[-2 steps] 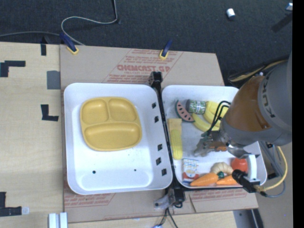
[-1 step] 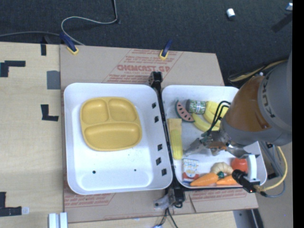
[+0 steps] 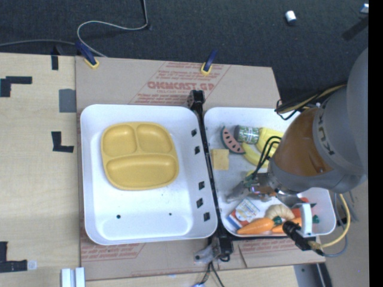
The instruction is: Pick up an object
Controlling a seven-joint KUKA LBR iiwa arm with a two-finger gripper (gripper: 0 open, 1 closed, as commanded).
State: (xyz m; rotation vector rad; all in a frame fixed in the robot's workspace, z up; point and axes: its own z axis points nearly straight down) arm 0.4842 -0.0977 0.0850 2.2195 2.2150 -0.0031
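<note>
The right bin [image 3: 210, 211] holds several toy foods. A yellow cheese square [image 3: 220, 159] lies by its left wall. At the back are a watermelon slice [image 3: 230, 139], a green can [image 3: 248, 135] and a banana [image 3: 261, 149]. Along the front wall lie a white and red packet [image 3: 244, 211], an orange carrot [image 3: 258, 225] and a tan bread roll [image 3: 280, 211]. My gripper [image 3: 246, 188] reaches down into the middle of this bin, just above the packet and to the right of the cheese. The grey and orange arm [image 3: 311, 151] covers the bin's right part.
The left bin [image 3: 96, 220] carries a yellow divided plate [image 3: 140, 155] in its back half. A black divider [image 3: 202, 160] runs between the bins. Both stand on a cardboard sheet [image 3: 173, 82], with cables on the dark floor behind.
</note>
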